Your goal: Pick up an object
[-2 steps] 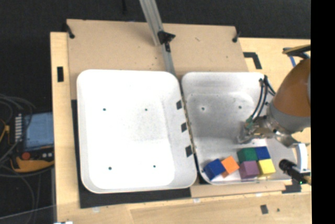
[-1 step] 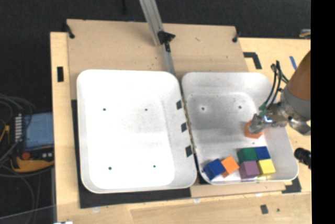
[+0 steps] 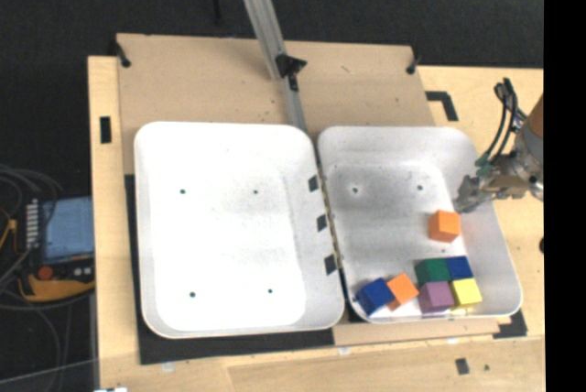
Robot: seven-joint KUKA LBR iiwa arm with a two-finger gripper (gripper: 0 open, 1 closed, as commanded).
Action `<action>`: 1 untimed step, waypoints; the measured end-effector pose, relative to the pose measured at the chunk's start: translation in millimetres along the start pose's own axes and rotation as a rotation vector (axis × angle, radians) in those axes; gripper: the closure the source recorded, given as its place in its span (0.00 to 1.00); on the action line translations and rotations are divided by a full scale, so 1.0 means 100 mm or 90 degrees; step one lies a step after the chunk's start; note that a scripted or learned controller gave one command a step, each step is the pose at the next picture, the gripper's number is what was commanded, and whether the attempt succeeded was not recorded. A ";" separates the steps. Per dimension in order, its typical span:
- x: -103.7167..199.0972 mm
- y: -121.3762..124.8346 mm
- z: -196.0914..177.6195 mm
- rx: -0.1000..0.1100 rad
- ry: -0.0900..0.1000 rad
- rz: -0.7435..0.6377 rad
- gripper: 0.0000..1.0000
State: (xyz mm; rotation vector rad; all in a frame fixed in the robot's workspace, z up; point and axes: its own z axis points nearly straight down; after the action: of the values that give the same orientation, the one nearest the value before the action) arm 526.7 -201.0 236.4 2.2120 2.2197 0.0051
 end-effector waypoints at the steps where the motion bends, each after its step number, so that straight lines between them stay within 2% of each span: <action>1: -0.01 0.02 -0.51 0.000 0.000 -0.001 1.00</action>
State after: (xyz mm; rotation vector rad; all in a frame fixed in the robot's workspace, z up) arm 528.3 -202.1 287.0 2.2113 2.2214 0.0051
